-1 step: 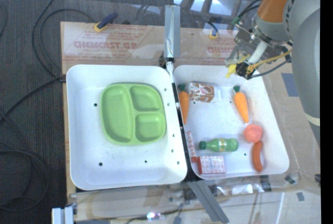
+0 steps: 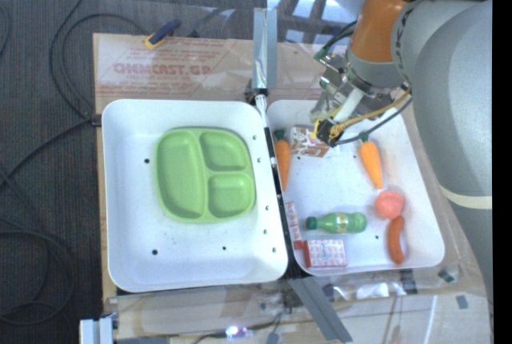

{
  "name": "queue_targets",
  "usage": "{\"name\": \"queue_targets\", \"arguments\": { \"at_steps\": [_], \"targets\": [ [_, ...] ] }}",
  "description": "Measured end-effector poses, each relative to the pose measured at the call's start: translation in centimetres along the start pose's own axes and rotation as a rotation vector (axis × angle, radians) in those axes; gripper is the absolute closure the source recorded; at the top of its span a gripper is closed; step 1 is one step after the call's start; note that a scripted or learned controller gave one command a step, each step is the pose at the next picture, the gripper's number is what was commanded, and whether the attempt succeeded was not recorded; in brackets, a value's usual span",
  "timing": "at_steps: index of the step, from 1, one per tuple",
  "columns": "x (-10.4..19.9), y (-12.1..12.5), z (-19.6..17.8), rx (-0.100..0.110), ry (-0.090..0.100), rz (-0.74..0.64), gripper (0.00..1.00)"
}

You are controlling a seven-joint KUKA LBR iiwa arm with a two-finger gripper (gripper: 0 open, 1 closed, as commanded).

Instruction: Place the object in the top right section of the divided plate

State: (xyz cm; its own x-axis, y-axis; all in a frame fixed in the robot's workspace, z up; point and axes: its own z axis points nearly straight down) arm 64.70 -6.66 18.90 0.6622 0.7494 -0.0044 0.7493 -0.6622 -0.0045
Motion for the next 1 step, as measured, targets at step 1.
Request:
{"name": "queue_targets", "arguments": {
  "at_steps": [1],
  "targets": [
    [1.82,-7.91,0.73,0.000,0.000,0.000,1.00]
  ]
}}
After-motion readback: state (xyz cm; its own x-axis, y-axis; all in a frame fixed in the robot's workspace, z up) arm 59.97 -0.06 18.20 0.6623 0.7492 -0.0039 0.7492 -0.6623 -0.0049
